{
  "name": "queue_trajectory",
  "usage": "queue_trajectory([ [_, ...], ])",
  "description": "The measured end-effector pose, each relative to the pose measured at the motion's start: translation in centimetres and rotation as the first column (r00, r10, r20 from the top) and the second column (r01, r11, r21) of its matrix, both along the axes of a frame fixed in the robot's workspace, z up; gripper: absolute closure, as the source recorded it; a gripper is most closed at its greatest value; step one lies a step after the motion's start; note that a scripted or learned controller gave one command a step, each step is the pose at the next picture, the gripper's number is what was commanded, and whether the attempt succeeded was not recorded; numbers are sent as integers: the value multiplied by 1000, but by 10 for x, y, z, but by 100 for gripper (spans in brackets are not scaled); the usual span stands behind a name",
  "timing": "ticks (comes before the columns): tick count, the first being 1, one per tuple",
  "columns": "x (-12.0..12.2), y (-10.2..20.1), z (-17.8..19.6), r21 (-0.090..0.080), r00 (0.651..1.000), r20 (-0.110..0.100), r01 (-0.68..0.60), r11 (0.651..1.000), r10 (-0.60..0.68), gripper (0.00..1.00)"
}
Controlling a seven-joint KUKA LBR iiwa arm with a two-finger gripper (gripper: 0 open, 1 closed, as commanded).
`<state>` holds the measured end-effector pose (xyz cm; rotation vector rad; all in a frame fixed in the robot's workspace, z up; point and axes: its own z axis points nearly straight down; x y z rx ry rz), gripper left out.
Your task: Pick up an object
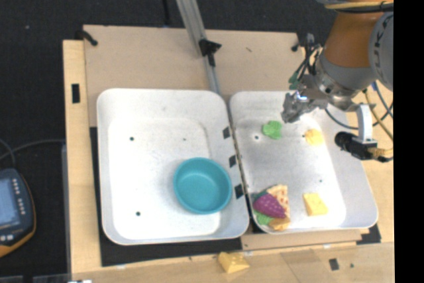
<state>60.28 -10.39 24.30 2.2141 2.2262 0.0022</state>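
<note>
Here, nearest me on the bench (152, 265), a yellow wedge (233, 262) lies outside the bins, just in front of the seam where they meet. A handheld screen (12, 209) sits off the bench at the left edge.

Moving up, the left bin (126, 116) holds a teal bowl (203, 185), upright, in its near right part, close to the dividing wall. The right bin (344, 175) carries the small things. In its near left corner a purple bunch of grapes (269, 205) lies touching a yellow-orange slice (279, 194), with one more small yellow bit (278, 225) just in front of them against the rim. A yellow block (315, 203) rests apart from that cluster, toward the near right of the bin.

Farther in, a small green piece (272, 130) lies in the far left part of the right bin, and a small yellow piece (313, 137) lies to its right. The jaws (291, 113) hang just above and between them, closer to the green piece, at its far right side. I cannot tell from this slant how far apart the jaws stand, and I see nothing clamped between them.

Behind that, the grey arm with its orange band (351, 30) comes in from the right, cables trailing beside it. At the far side a grey metal post (189, 10) slants up from the bench.
</note>
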Motion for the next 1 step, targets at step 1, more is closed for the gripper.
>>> queue_trajectory([
  [1, 21, 49, -10, 0, 1000, -1, 3, 1000, -3, 100],
])
